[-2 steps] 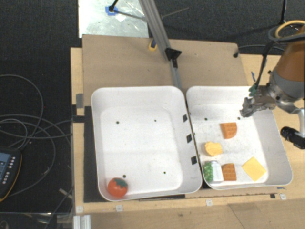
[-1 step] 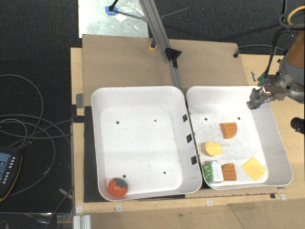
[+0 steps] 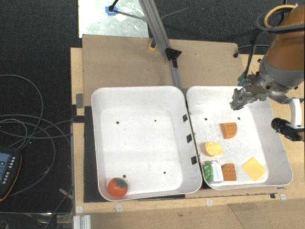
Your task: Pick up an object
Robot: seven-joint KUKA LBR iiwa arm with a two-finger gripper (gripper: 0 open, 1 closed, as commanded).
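My gripper (image 3: 238, 102) hangs over the far part of the right bin (image 3: 267, 128), up and to the right of an orange waffle piece (image 3: 228, 130). Nothing shows between its fingers. Nearer the front of that bin lie a yellow-orange piece (image 3: 213, 149), a second brown waffle piece (image 3: 229, 171), a yellow cheese slice (image 3: 254, 168) and a green and white item (image 3: 210, 171). A red tomato (image 3: 117, 187) sits in the front left corner of the left bin (image 3: 138, 109).
A slanted metal pole (image 3: 159, 30) with a black clamp crosses above the far edge of the bins. Black clips (image 3: 189, 138) sit along the seam between the bins. Cables and a handheld pendant (image 3: 7, 168) lie on the floor at left.
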